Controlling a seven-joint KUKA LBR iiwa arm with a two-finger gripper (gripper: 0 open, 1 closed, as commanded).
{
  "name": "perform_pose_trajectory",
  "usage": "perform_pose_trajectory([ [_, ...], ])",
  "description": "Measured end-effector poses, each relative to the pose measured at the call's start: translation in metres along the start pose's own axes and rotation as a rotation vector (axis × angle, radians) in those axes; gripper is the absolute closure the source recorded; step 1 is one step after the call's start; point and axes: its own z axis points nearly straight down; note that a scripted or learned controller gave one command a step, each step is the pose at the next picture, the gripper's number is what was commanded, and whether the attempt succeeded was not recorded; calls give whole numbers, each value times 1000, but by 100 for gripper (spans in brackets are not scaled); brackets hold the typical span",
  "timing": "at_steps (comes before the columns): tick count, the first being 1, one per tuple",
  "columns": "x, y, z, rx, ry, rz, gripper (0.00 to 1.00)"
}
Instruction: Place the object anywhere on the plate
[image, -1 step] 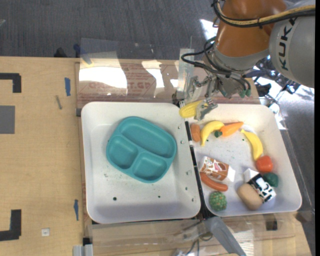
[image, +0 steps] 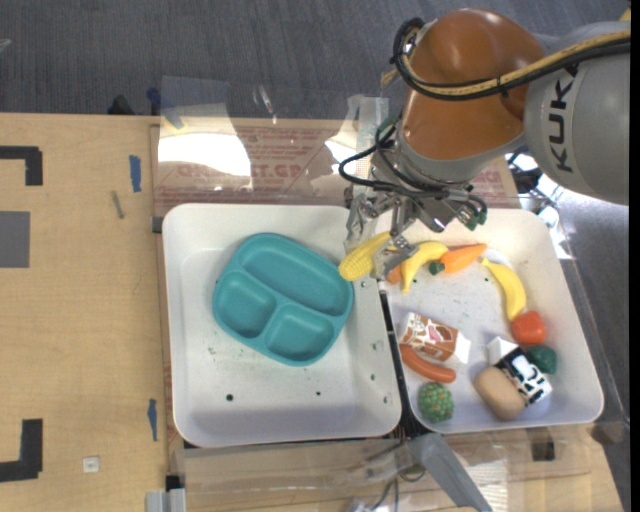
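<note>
Arm comes in from the right, orange band over the far edge of the right bin, wrist pointing down at the divider between the two bins. Gripper sits low at the far end of that divider; the jaws look closed around the corn cob, though cables and fingers clutter the spot so the grip is partly hidden. Corn cob is yellow, tilted, hanging over the divider, just beside the far right rim of the teal plate. Plate lies in the left bin, three compartments. Right bin holds a small banana, carrot, second banana, tomato, carton, sausage, broccoli.
</note>
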Motion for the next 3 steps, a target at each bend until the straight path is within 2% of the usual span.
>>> perform_pose_trajectory([
  [1,0,0,0,0,0,1,0],
  [2,-2,0,-13,3,-10,2,100],
  [3,-9,65,90,-4,4,-247,100],
])
